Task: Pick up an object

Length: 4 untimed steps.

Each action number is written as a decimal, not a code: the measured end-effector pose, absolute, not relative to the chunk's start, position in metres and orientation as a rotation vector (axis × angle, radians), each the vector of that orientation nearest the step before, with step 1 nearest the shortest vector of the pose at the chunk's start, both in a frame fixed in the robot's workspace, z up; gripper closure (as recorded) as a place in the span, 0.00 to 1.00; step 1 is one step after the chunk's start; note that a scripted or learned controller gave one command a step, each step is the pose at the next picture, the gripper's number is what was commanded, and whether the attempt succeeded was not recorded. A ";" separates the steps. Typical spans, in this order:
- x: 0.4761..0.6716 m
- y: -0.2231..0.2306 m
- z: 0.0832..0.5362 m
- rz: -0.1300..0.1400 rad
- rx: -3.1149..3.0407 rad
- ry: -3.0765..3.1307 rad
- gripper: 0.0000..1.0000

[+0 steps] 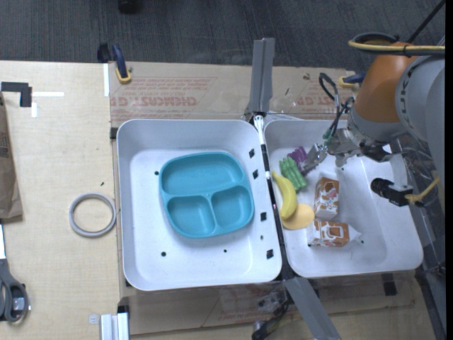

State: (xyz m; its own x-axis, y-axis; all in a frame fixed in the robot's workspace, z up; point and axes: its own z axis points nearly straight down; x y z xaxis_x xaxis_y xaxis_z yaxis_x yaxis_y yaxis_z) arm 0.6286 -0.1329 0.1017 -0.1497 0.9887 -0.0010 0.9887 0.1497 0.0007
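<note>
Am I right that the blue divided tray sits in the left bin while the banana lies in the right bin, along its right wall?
Not quite: the camera view shows the banana along the right bin's left wall. The blue tray does sit in the left bin.

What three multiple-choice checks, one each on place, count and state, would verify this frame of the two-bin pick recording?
1. Where does the blue divided tray lie?
A. in the left bin
B. in the right bin
C. on the bench outside the bins

2. How many compartments does that tray have?
A. two
B. three
C. five

3. How does the claw stand relative to the items?
A. raised above the left bin
B. low in the right bin, next to the purple item
C. parked over the grey ring

Answers: 1 A, the tray rests on the left bin's floor. 2 B, one long section above two smaller ones. 3 B, its tip sits by the purple item in the right bin, near the banana.
</note>
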 end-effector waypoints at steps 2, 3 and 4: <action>0.547 -0.159 0.132 -0.001 1.833 2.551 0.00; 0.531 -0.104 0.091 -0.001 1.858 2.535 0.00; 0.532 -0.106 0.100 -0.001 1.864 2.529 1.00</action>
State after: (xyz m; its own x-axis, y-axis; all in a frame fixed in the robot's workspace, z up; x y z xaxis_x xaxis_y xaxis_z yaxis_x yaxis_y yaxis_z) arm 0.5317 -0.1058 0.0997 -0.2962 0.9551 -0.0001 0.9551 0.2962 -0.0005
